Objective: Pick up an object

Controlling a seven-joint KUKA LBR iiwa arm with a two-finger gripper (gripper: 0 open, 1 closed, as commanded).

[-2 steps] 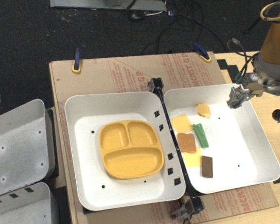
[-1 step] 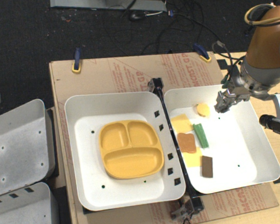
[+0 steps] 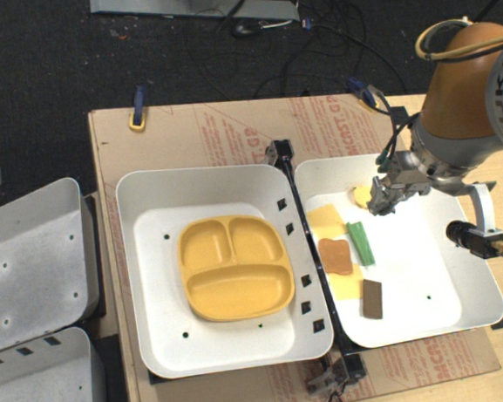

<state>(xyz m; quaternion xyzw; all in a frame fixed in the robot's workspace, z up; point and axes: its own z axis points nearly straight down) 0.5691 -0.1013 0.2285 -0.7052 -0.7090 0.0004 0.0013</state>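
On my screen, left bin: one yellow divided plate, three compartments, lying flat near the middle of the bin floor. Right bin: I count a cluster of small items along its left side, close to the wall it shares with the other bin. First, a pale yellow flat piece, the largest of the group, lying under or against the others. Second, a green stick-shaped block, lying on the bin floor just beside the yellow piece's right edge. Third, a reddish-brown block, resting on the yellow piece and just left of the green one. Fourth, a dark brown block, nearest the front wall, at the lower end of the yellow piece. Fifth, a small yellow object at the far end of the cluster, directly beside the tool. Gripper: low over the right bin's far left area, next to that small yellow object; I cannot tell how the tool stands, and I see nothing clearly held in it. Arm: enters from the right, orange band uppermost. The bins sit on a cardboard sheet with blue clamps at its far edge.
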